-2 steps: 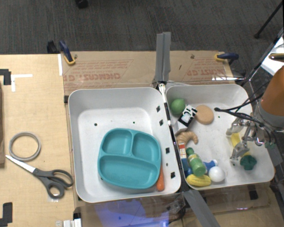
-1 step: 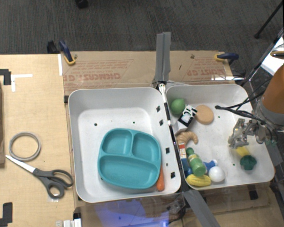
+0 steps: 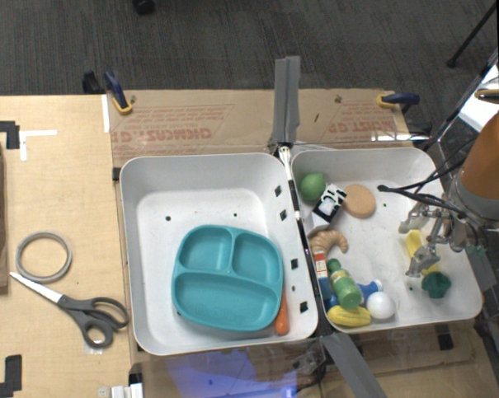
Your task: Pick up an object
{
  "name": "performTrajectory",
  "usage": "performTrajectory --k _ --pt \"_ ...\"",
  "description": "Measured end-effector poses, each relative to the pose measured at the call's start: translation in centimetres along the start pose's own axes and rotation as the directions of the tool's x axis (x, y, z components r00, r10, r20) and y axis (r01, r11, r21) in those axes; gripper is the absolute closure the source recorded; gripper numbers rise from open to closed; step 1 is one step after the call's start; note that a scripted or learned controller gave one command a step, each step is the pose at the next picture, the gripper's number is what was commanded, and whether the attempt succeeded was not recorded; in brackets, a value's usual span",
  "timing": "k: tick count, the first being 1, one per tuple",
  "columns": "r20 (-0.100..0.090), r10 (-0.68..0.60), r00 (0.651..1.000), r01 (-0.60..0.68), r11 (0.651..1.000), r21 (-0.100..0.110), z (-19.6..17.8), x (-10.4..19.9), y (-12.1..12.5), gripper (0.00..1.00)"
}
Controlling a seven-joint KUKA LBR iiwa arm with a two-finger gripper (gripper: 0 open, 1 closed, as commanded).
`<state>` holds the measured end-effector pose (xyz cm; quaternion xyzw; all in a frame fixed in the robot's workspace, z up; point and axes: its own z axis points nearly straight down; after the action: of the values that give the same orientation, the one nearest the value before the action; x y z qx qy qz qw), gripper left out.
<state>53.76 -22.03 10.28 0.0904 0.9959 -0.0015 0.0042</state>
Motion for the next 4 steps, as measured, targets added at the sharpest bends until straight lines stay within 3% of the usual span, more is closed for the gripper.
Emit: performTrajectory --k 1,2,3,4 --pt "0.006 -0.002 1.0 0.002 1.0 0.002 -1.1 -0.2 0.0 1.0" --pt "0.006 -0.002 1.0 0.002 1.0 0.001 -1.1 -0.2 0.1 0.0" --pt "-0.006 0.004 1.0 -0.004 1.0 -0.001 1.1 -0.9 0.0 0.0" --pt "0.0 0.003 1.0 -0.003 1.0 0.001 0.0 -1.1 0.0 1.0"
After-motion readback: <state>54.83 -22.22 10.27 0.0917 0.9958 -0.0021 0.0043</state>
